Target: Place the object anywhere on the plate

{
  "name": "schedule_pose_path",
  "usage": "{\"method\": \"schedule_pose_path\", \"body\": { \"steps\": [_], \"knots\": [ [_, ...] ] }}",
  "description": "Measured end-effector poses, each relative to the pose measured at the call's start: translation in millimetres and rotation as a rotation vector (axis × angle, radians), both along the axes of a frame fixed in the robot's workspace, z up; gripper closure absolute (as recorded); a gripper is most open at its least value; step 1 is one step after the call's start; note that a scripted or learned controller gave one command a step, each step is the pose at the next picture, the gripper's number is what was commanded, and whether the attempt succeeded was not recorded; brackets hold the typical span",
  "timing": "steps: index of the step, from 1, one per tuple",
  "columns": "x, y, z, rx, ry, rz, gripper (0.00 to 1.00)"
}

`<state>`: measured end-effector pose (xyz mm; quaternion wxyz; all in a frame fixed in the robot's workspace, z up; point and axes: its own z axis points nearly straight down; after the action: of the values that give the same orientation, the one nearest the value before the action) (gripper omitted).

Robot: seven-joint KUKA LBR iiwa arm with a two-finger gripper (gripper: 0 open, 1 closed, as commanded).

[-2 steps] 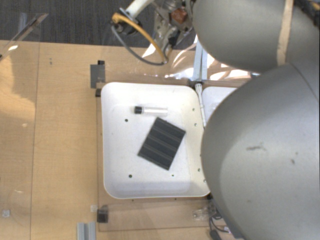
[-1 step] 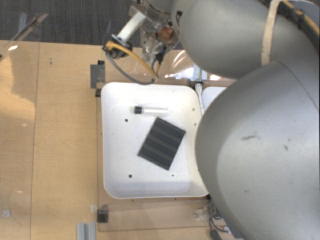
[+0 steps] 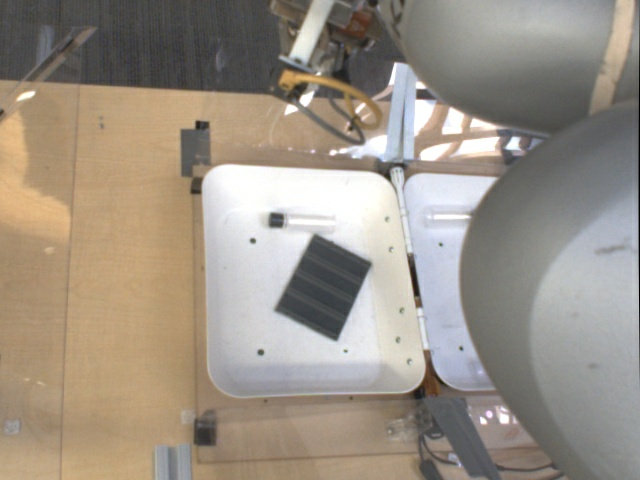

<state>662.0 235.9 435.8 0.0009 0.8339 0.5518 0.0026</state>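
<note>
Wooden bench (image 3: 110, 268) before you, left bin (image 3: 230, 358) holding a dark ribbed plate (image 3: 324, 287) lying at a tilt, clear tube (image 3: 300, 221) with black cap just above it and apart, arm (image 3: 540, 168) looming at right.

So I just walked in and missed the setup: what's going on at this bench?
A grey robot arm looms close over the right bin, blocking much of it. In the left bin a dark ribbed plate lies flat, and a small clear tube with a black cap rests apart from it, just beyond its far edge. Nothing sits on the plate yet.
</note>
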Motion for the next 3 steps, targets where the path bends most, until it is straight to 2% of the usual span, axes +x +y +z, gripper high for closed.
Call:
{"method": "schedule_pose_path", "body": {
  "steps": [1,2,3],
  "knots": [
    [6.5,0.1,-1.3,-0.004,0.001,0.568,1.00],
    [6.7,-7.9,-0.7,-0.001,0.001,0.090,1.00],
    [6.7,-1.3,0.0,0.005,0.001,-0.488,1.00]
  ]
}}
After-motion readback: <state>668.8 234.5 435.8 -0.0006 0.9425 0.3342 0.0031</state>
